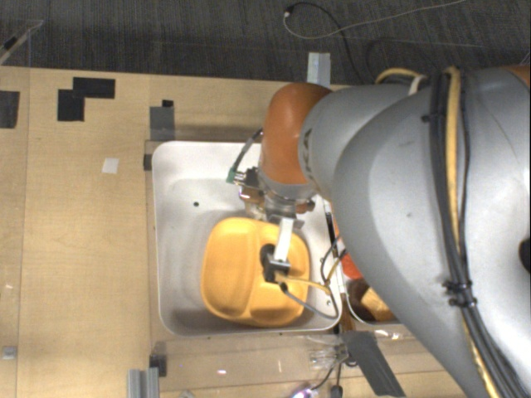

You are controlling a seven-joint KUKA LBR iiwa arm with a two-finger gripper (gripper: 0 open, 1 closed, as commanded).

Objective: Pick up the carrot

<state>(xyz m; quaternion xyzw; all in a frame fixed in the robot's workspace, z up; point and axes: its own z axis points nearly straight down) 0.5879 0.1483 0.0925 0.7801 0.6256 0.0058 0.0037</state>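
Observation:
A small orange-red piece (pixel 349 265), which may be the carrot, peeks out from under the arm in the right bin; most of it is hidden. My gripper (pixel 274 210) hangs over the left bin (pixel 178 222), at the far edge of a large rounded yellow object (pixel 236 276). The orange wrist band sits directly above the gripper and covers it from the camera. Nothing is visibly held.
The grey arm covers nearly all of the right bin. A brownish-orange thing (pixel 377 303) shows at that bin's near left corner. The yellow object fills the near half of the left bin. Black marks (pixel 83 96) lie on the bench at far left.

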